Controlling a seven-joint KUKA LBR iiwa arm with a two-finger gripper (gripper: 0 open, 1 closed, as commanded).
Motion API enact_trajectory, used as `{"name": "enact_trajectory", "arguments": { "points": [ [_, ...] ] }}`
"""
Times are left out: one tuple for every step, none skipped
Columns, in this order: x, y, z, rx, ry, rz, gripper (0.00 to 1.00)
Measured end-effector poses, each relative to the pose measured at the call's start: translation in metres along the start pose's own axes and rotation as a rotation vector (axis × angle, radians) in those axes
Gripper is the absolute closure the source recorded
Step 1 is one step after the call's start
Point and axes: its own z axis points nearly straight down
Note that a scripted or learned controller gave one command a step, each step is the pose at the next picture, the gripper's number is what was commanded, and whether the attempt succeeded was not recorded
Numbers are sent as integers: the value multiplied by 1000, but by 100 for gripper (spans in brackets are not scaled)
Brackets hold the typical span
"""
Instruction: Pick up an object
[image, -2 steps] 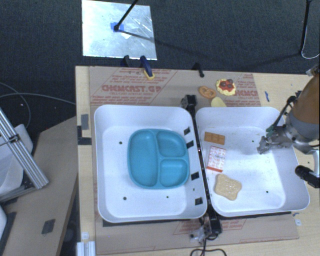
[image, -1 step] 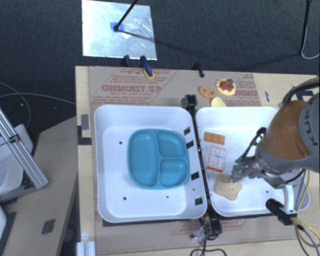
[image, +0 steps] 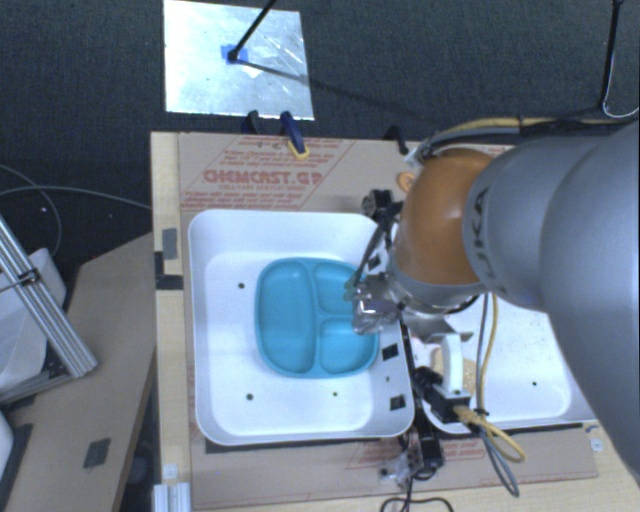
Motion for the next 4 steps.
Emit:
{"name": "enact_trajectory", "arguments": {
  "points": [
    [-57,46,-54,-3,-10,24,100],
    [-12,-19,5,15,-6,15,100],
    [93,-18,-147,-9,2,4,100],
    [85,-18,-150,3,-6,12,100]
  ]
}}
